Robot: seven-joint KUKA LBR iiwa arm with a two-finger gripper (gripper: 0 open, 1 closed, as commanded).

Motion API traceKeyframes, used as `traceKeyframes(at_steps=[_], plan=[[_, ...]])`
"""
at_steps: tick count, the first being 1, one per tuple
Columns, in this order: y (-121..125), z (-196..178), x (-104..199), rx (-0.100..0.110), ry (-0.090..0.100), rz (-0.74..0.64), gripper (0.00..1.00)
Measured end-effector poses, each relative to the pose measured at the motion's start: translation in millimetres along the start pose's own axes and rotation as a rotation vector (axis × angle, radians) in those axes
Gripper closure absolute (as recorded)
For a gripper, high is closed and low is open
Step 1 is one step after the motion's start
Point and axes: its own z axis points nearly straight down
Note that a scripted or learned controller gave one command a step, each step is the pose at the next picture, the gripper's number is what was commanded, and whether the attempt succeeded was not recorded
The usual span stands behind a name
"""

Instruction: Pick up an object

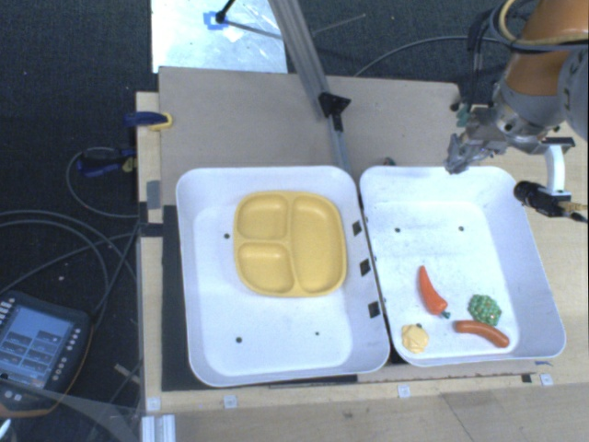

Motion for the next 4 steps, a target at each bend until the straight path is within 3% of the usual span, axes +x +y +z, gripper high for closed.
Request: traceKeyframes(at_steps=[1,3,4], plan=[[1.3,-11.9,0.3,0.004,0.001,0.000,1.00],[-9.5,-23.7,105.9,0.007,0.004,-0.002,1.00],[-32.0,-20.4,164.1,0.009,0.005,-0.003,1.00]])
